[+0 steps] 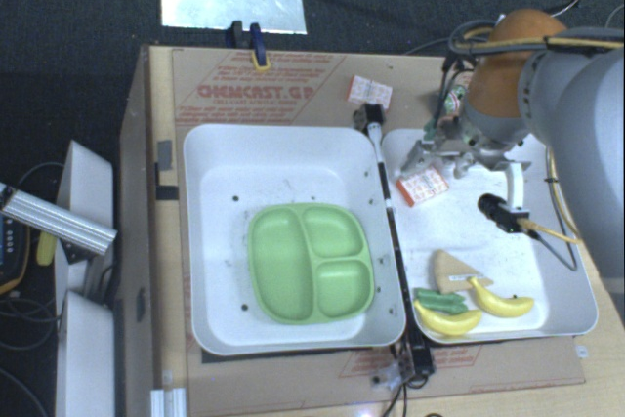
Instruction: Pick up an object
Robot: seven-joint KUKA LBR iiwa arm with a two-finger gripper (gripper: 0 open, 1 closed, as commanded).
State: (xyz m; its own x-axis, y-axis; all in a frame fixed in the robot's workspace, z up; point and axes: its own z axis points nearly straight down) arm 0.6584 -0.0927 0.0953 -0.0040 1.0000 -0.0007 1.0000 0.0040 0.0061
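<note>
Just beneath the pincer [441,161], whose state I cannot tell, lies a red-and-white packet [423,187].

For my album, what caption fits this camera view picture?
Robot arm's gripper hangs over a small red-and-white packet in the right bin, near toy bananas; green plate sits left.

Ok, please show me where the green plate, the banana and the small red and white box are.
green plate [311,261]: camera view, on the ridge between its compartments.
banana [503,303]: camera view, on the middle of its curved body.
red and white box [423,187]: camera view, on its top face.
</note>
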